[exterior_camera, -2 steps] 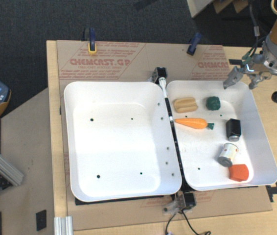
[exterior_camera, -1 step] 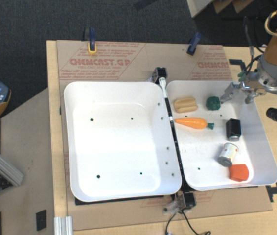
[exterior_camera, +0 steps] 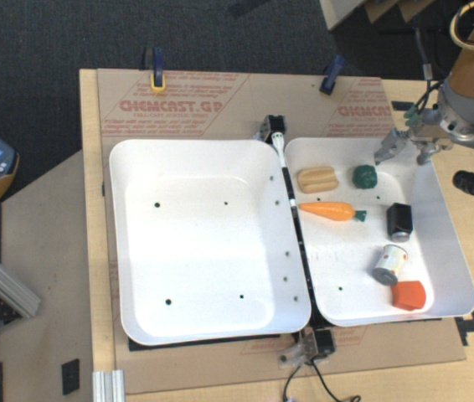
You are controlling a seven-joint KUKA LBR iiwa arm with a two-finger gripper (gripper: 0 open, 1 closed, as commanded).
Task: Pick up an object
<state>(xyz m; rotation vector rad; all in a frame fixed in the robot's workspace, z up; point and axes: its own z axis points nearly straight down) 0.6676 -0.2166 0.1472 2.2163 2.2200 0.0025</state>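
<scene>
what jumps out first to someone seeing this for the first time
The right bin holds all the small things: an orange carrot near the divider, a tan bread roll above it, a green ball, a black block, a small can and an orange-red block. The gripper hovers at that bin's upper right corner.

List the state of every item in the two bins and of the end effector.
Bread roll: lying flat, right bin.
Green ball: resting loose, near the bin's far edge.
Carrot: lying on its side.
Black box: resting, untouched.
Small can: tipped on its side.
Orange block: sitting at the near corner.
End effector: open, holding nothing.
</scene>
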